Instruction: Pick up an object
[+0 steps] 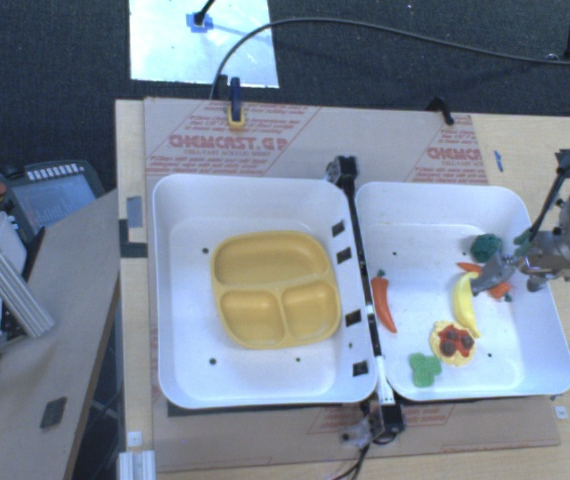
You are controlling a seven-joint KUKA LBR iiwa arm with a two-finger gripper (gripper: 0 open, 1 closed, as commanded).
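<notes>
The gripper [492,280] reaches into the right bin [435,203] from its outer wall and hangs low over the cluster of toy food there, and whether its jaws are spread or shut cannot be told. Just below and inward of it lies the banana [464,305], the likeliest target, judging by how close it sits. Orange pieces [468,267] peek out right beside the tip, and a dark green broccoli [485,247] sits just above it. Further below rest a small pizza [452,343] and a green lump [424,369]; a red chilli pepper [382,302] lies well inward. Beyond that — in the left bin [180,268] — a yellow divided tray [271,289] sits flat.
</notes>
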